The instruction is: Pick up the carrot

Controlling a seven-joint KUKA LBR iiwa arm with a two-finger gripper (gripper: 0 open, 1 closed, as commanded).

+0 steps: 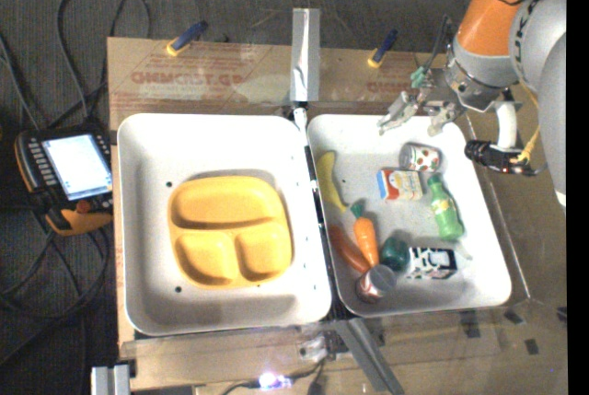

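The arm [515, 6] reached in from the 2 o'clock corner, its orange band up by the frame's top edge. The gripper [419, 110] hung over the far rim of the right bin [492, 278], at about 12 o'clock of that bin, with its fingers [398, 114] spread apart and nothing between them.

The carrot [366, 239] lay in the right bin, toward its 8 o'clock side, pointing roughly 6 o'clock with its green top at the 12 o'clock end. It was well apart from the gripper. A sausage [348, 249] lay against it on the 9 o'clock side, and a banana [329, 180] ran along the bin's wall at 10 o'clock. At the carrot's 5 o'clock sat a can [373, 284] with a teal cup [396, 252] just beside it, and next to that a black-and-white carton [433, 262]. A green bottle [444, 209] lay at 3 o'clock, a small red-and-white box [401, 184] at 1 o'clock, and a tin [421, 156] beyond that, nearest the gripper.

The left bin [138, 200] held a yellow tray [230, 229] with three compartments. Both bins sat on the brown surface [184, 80], with a handheld screen [69, 168] off at 9 o'clock on the floor.
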